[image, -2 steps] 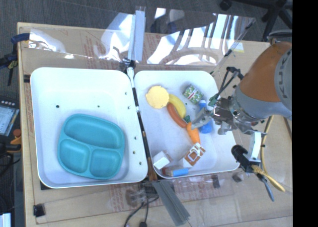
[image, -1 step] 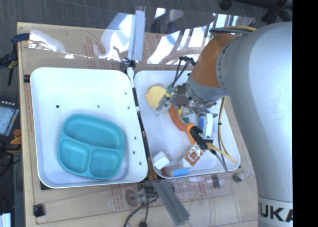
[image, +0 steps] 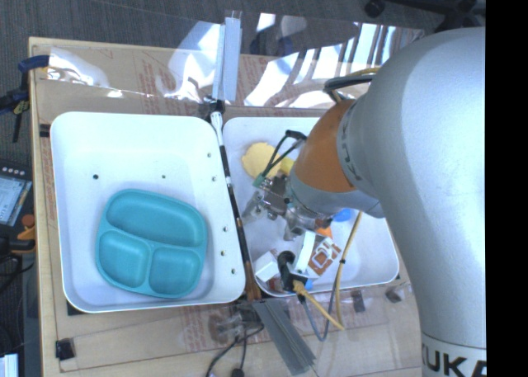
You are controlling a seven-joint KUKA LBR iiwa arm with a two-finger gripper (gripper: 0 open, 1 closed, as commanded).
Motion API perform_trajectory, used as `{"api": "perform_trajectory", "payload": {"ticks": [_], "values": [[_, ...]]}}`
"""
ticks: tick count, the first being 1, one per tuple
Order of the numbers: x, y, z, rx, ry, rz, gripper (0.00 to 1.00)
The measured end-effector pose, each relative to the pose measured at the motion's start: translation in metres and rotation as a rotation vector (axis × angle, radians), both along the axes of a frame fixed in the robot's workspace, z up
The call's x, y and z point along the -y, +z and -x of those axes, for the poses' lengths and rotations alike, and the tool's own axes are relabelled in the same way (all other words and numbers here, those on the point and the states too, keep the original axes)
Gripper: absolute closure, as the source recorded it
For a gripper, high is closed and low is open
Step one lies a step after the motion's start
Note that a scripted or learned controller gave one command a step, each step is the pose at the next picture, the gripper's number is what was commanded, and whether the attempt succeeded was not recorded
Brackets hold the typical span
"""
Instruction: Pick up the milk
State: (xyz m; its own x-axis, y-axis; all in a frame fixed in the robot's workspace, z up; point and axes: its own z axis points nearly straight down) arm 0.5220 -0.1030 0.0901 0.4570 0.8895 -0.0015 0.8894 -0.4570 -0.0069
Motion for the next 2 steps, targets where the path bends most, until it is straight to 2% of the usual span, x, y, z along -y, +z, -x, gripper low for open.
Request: {"api": "perform_trajectory", "payload": {"ticks": [1,2], "values": [[0.007,0.001,0.046,0.000,-0.361,0.000,0.00],[-0.008,0.000,0.040,0.000,-0.627,0.003,0.00]]}}
